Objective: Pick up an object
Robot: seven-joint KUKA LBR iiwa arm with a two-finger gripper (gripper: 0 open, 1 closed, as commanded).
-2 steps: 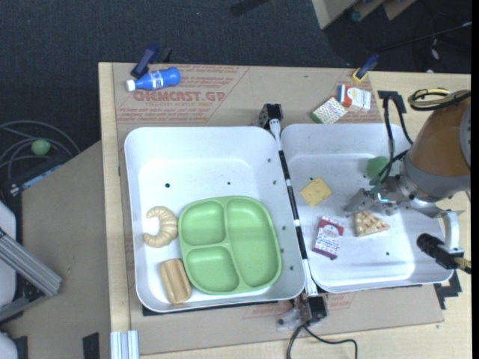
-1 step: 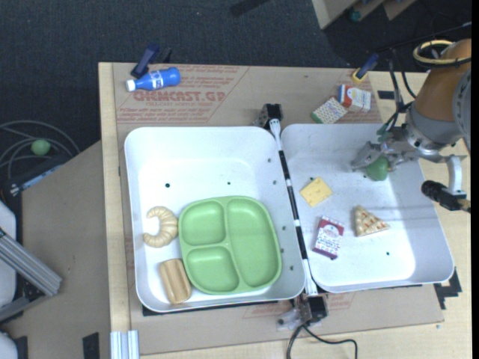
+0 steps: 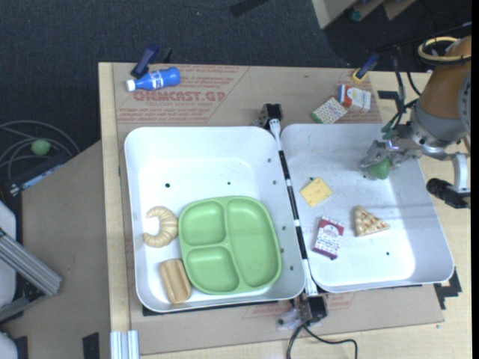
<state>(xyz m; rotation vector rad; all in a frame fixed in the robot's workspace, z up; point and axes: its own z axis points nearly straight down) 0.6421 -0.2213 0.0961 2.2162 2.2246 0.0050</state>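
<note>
- In the right bin (image 3: 419,271), near its far right part, the end effector (image 3: 380,158) sits low over a small green object (image 3: 379,170), which lies on the bin floor just under the fingertips.
- Whether the end effector is wide, narrow or closed on the green object cannot be told from this angle.
- Also in the right bin: a yellow cheese-like square (image 3: 316,191) near the divider, a red-and-white packet (image 3: 328,238), and a toy pizza slice (image 3: 368,221) beside it.
- In the left bin (image 3: 194,152) a green divided plate (image 3: 227,243) lies with a toy croissant (image 3: 160,226) and a tan bread piece (image 3: 174,280) along its left.
- On the tabletop (image 3: 224,88) beyond the bins lie a blue-and-white bottle (image 3: 154,79) and small cartons (image 3: 343,105).
</note>
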